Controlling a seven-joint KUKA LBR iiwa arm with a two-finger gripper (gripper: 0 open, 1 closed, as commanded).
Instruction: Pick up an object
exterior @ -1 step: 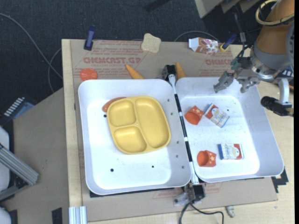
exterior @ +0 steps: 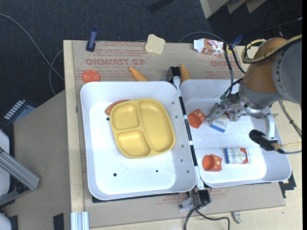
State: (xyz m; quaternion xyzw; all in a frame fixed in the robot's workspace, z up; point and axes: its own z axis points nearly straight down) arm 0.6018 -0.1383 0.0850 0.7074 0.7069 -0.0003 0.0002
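Two white bins (exterior: 144,188) sit on a cardboard-covered bench (exterior: 115,56) over dark carpet. Right bin holds an orange block (exterior: 195,118), orange cup (exterior: 211,163) and small carton (exterior: 236,155); the gripper (exterior: 221,113) hangs by the block, grip unclear

From my station I see even, bright overhead light washing the two white bins (exterior: 96,176) nearly to glare, soft short shadows under the yellow tray (exterior: 142,127), a dim dark floor beyond the bench edges, and slightly soft focus throughout.
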